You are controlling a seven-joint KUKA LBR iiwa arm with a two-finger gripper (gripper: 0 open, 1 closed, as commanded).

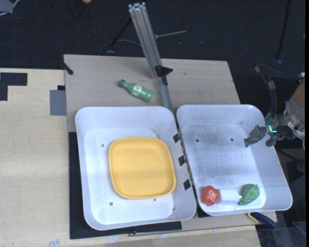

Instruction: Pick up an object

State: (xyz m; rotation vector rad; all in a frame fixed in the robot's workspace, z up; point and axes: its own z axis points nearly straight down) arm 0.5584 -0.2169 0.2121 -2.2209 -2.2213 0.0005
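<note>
End effector (257,136) at right bin's (222,118) far edge, seemingly spread, well apart from red and green toys (230,194)

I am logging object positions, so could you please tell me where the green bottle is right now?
The green bottle lies on its side on the bench behind the left bin, just left of the slanted metal rail.

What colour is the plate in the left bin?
Yellow: the plate shows plainly in the camera view.
</note>
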